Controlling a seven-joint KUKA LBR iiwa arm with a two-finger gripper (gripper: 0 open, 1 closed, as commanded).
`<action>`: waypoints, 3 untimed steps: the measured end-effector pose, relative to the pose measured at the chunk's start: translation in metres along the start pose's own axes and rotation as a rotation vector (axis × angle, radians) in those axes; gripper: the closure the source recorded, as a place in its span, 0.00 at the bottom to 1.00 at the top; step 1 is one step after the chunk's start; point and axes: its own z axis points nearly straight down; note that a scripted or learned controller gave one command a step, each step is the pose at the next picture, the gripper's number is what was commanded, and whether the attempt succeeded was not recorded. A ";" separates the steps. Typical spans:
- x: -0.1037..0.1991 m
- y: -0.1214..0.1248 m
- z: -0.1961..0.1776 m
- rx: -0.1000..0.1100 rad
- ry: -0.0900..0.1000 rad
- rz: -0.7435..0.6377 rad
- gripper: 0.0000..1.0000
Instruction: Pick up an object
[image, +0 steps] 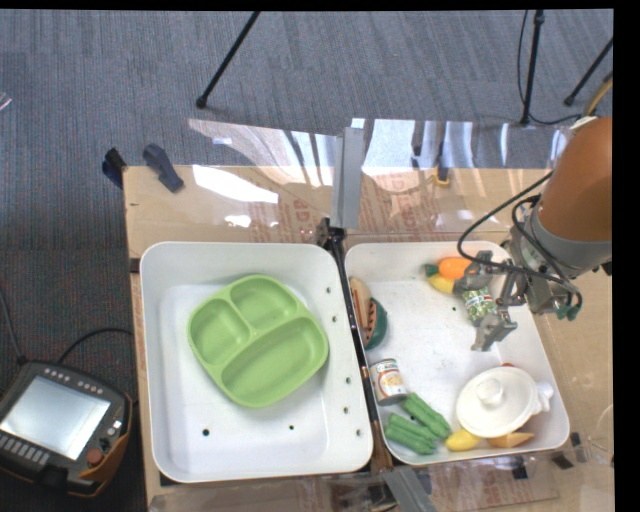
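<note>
Camera view, one entry. Brown cardboard-covered worktop (240, 200) bearing two shallow white plastic bins side by side. Left white bin (165, 270): one light green three-compartment plastic tray (258, 340), lying flat near the bin's centre. Right white bin (400, 260): orange and yellow toy vegetable (448, 270) at 12 o'clock; small printed can with green label (478, 304) just below it, toward 1 o'clock; brown and green round toy (366, 312) against the wall at 9 o'clock; small tin with orange label (387, 380) at 7 o'clock; green toy pods (417, 424) at 6 o'clock; white lidded ceramic pot (497, 401) at 5 o'clock. Grey arm with orange band (585, 195) enters at 3 o'clock. End effector (497, 325) hangs over the right bin just beside the printed can; whether spread or pressed together cannot be told.
</note>
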 end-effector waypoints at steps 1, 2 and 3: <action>-0.035 -0.049 0.103 -0.002 0.008 0.195 0.00; -0.062 -0.057 0.127 0.000 -0.003 0.041 0.00; -0.067 -0.056 0.125 0.001 -0.004 -0.040 0.00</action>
